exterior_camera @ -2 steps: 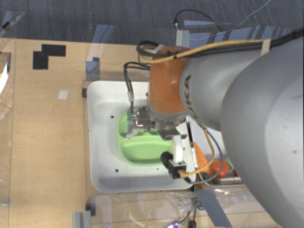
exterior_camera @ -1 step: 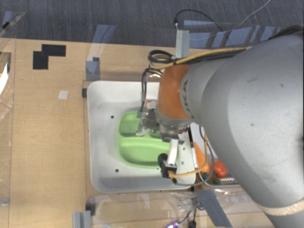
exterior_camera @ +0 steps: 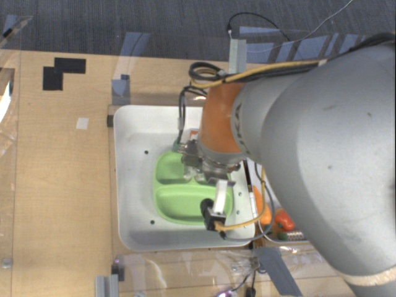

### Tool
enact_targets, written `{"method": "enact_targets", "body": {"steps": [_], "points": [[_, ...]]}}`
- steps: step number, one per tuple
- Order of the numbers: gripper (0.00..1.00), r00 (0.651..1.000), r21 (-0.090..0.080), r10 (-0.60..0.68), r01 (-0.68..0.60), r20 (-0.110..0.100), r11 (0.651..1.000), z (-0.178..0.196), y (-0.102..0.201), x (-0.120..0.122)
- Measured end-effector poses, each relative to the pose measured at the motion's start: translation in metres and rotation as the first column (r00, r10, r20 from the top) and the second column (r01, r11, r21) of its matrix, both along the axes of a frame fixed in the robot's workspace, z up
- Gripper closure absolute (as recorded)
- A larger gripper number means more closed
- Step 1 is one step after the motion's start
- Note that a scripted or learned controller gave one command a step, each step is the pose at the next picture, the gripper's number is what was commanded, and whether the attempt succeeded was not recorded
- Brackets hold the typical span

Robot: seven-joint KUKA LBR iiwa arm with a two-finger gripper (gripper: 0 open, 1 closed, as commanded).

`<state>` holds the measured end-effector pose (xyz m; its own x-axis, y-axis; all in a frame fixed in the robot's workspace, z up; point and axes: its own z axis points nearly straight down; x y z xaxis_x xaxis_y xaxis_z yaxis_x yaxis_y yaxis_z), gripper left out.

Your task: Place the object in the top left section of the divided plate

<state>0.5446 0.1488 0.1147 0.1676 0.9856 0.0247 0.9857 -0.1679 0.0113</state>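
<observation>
A green divided plate [exterior_camera: 176, 204] lies in the left white bin [exterior_camera: 133, 166]. Its smaller upper-left section [exterior_camera: 167, 167] shows bare green, and the long front section below it also looks bare. My gripper [exterior_camera: 199, 167] hangs low over the plate's upper right part, at the ridge between sections. The wrist and orange band cover what is under it, so I cannot see whether it holds an object.
An orange and red object [exterior_camera: 279, 220] lies in the right bin, partly hidden by the arm. The big grey arm covers most of that bin. Bare bin floor runs left of and behind the plate. Wooden bench lies to the left.
</observation>
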Motion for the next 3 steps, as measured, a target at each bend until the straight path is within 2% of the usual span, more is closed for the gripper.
{"method": "enact_targets", "body": {"steps": [1, 2, 3], "points": [[1.0, 0.993, -0.016, 0.11, -0.11, 0.047, 0.994, -0.011, 0.002, -0.026], [1.0, 0.99, -0.02, -0.141, 0.141, -0.014, 0.99, 0.07, -0.059, 0.025], [0.0, 0.99, -0.019, -0.14, 0.14, -0.014, 0.99, 0.07, -0.058, 0.025]]}}
